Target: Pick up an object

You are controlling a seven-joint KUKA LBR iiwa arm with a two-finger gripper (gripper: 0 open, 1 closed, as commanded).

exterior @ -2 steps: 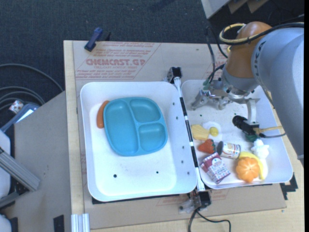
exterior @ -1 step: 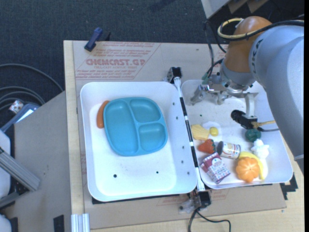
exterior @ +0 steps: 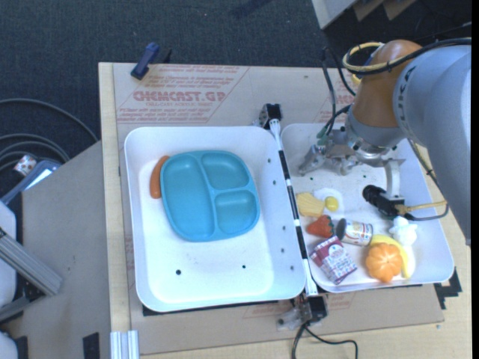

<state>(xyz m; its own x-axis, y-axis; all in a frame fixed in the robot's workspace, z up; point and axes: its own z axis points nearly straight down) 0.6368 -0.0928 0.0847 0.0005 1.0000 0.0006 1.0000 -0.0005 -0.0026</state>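
Bench, two white bins. Left bin (exterior: 142,223): blue tray (exterior: 209,193), out of reach. Right bin (exterior: 438,260): orange (exterior: 384,262), can (exterior: 357,232), packet (exterior: 334,261), clustered near front. Gripper (exterior: 331,158) low over bare rear floor, fingers spread, pinching nothing.

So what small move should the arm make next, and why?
Probably shift the pincer toward the near end of the right bin before descending: it sits over bare floor at the far end, while the orange, can and red packet cluster nearer.

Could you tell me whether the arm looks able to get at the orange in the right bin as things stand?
Probably yes. The orange lies uncovered near the front of the right bin, its top exposed; the gripper is over that bin's far end.
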